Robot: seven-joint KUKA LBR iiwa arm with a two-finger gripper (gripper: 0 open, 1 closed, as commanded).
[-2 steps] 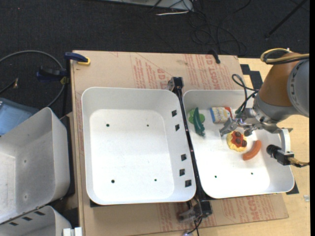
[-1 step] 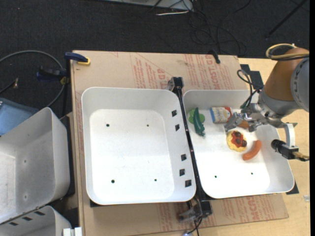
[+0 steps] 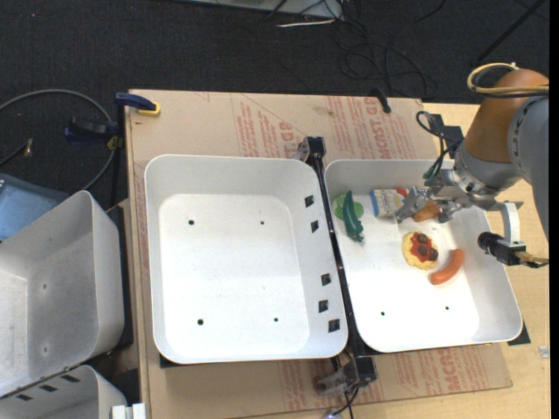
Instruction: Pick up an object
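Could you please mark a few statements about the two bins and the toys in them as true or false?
1. The green toy lies in the right bin. True.
2. The sausage lies in the left bin. False: it lies in the right bin, beside the small pizza.
3. The gripper is over the right bin's far side. True.
4. The small pizza sits at the near edge of the right bin. False: it sits around the middle, just below the gripper.
5. A small white and blue packet lies between the green toy and the gripper. True.
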